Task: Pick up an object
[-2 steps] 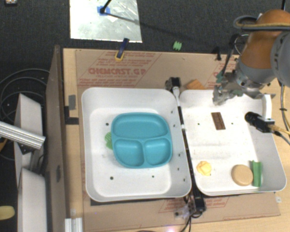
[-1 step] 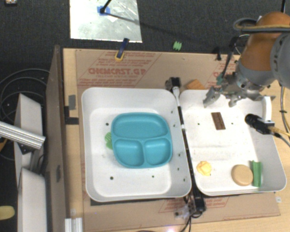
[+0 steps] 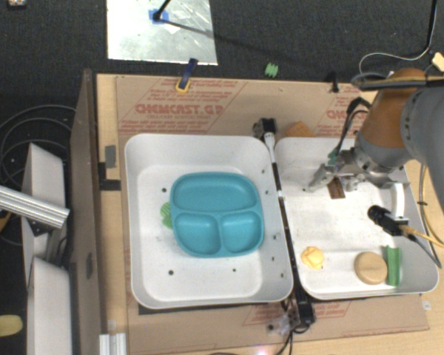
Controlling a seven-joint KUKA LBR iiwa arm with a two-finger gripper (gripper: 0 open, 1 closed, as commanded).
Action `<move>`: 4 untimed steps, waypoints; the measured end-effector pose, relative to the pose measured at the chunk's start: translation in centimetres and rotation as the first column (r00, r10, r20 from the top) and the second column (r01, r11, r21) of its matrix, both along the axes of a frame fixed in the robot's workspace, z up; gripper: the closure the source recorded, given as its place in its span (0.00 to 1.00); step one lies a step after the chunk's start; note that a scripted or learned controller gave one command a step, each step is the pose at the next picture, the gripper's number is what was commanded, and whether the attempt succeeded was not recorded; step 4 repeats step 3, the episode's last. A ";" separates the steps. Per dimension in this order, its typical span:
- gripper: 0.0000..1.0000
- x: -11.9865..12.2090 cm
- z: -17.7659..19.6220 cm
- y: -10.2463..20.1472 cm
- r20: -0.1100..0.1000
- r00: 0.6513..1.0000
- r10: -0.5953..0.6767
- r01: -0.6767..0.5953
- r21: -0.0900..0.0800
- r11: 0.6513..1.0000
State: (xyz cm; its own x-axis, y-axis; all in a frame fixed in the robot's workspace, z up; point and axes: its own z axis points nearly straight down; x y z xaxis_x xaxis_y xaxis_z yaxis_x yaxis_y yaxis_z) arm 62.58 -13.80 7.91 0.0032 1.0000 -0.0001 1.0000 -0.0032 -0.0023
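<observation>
My gripper (image 3: pixel 327 178) hangs over the upper part of the right bin (image 3: pixel 414 283), reaching in from the right. A small brown piece (image 3: pixel 336 189) sits right at the gripper's tip; I cannot tell whether it is held or lies on the bin floor beneath. Lower in the same bin lie a yellow lump (image 3: pixel 313 257), a tan round object (image 3: pixel 369 267) and a green stick (image 3: pixel 392 265) side by side near the front wall.
The left bin (image 3: pixel 144 272) holds a blue divided plate (image 3: pixel 217 213) with a green thing (image 3: pixel 165 213) poking out from its left edge. A ridge (image 3: pixel 281 205) separates the two bins. A tan object (image 3: pixel 300 129) lies behind the right bin.
</observation>
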 end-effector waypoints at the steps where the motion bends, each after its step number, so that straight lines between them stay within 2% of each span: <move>1: 0.00 2.1 0.7 -2.2 0.008 1.000 0.004 -0.004 -0.001 1.000; 2: 1.00 2.2 1.8 -2.1 0.010 1.000 0.006 -0.005 -0.001 1.000; 3: 1.00 -0.1 11.2 6.8 0.012 1.000 0.016 -0.016 0.003 1.000; 4: 1.00 -0.1 11.2 6.8 0.012 1.000 0.016 -0.016 0.003 1.000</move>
